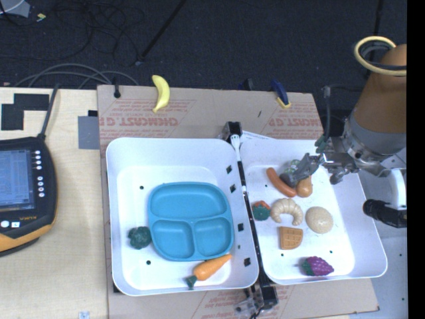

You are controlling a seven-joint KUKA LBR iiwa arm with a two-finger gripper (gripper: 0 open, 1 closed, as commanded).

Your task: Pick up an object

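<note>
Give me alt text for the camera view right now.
The end effector sits low in the right bin over a toy hot dog, near a croissant, egg, waffle and grapes. The left bin holds a blue divided plate, broccoli and a carrot.

The hand (297, 173) hovers at the hot dog (281, 182) in the right bin (372, 244).
</note>
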